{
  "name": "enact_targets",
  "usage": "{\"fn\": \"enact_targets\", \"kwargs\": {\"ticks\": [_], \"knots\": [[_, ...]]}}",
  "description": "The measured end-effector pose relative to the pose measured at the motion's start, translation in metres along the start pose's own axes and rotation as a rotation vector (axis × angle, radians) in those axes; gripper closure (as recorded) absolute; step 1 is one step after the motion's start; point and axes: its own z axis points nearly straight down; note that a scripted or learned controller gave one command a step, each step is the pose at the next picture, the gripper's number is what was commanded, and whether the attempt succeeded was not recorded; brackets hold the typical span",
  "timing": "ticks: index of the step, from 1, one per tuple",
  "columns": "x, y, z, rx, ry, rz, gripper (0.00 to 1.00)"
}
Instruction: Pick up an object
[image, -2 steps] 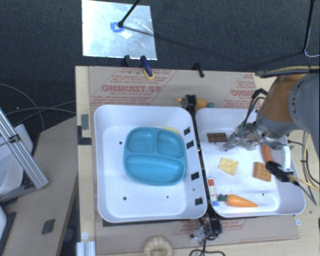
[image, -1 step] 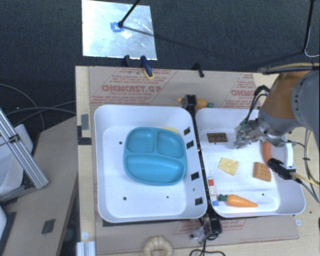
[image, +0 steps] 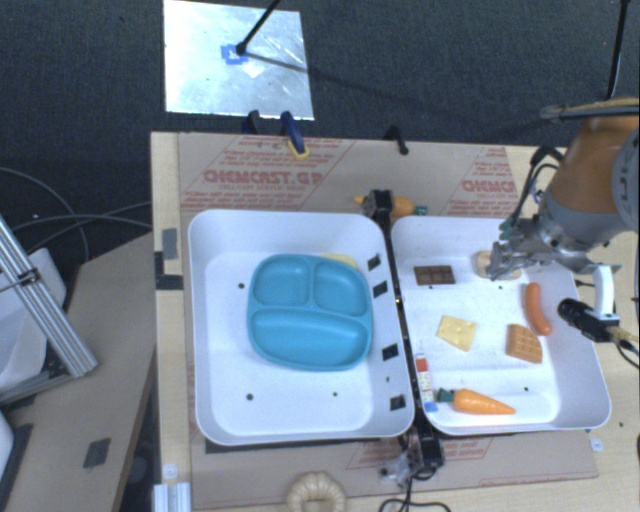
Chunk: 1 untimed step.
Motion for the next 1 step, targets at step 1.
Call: {"fn": "enact_targets", "kwargs": {"ticks": [1], "knots": [[-0.0001,-0.0008,-0.0649,-0.002,-0.001,-0.002,1.0]]}}
